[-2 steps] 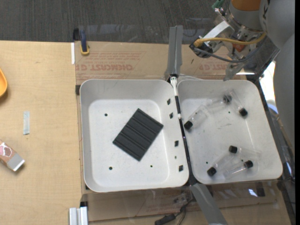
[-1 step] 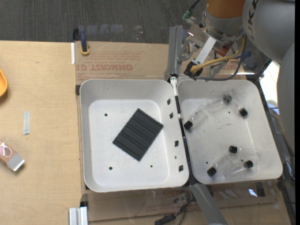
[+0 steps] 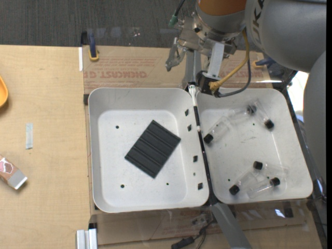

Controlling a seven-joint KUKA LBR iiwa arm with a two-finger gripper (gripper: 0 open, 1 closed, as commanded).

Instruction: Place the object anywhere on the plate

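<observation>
The gripper (image 3: 193,82) hangs over the far rim where the two white bins meet. Below it and to its left, a dark ribbed plate (image 3: 153,148) lies flat in the left bin (image 3: 104,191). Below and to its right, clear vials (image 3: 228,123) with black caps lie scattered in the right bin (image 3: 298,185).

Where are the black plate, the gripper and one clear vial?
plate (image 3: 153,148), camera view, middle of its ribbed top.
gripper (image 3: 193,87), camera view, at its fingertips.
vial (image 3: 222,128), camera view, clear body above its black cap.

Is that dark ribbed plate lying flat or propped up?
Flat. The dark ribbed plate lies on the floor of the left bin, turned at an angle.
</observation>
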